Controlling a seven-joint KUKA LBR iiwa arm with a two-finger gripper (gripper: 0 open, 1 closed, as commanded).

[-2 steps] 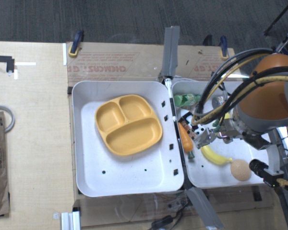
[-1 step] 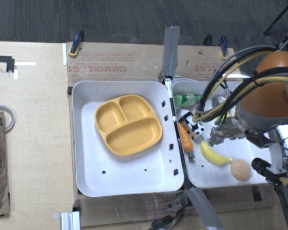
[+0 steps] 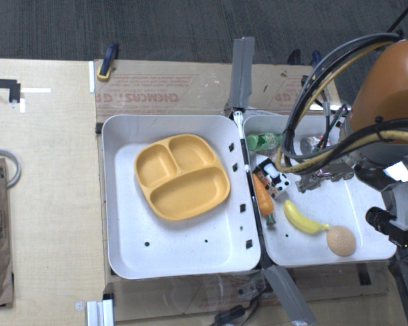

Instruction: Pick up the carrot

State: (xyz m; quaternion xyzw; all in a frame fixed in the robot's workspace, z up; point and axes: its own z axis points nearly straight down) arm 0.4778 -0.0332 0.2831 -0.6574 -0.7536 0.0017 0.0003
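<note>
While the end effector (image 3: 280, 180), its grip state impossible to tell, hovers just right of it, the slim orange carrot (image 3: 262, 195) lies lengthwise along the right white plastic bin's (image 3: 367, 246) left wall.

The divided plate (image 3: 182, 176) lies in the left bin (image 3: 122, 250), with the right bin (image 3: 367, 250) just right of it. In the right bin, nearest the plate, is the carrot (image 3: 263, 197) (against the dividing wall); the banana (image 3: 303, 219) is right of the carrot, and the egg (image 3: 341, 241) beyond the banana.
</note>
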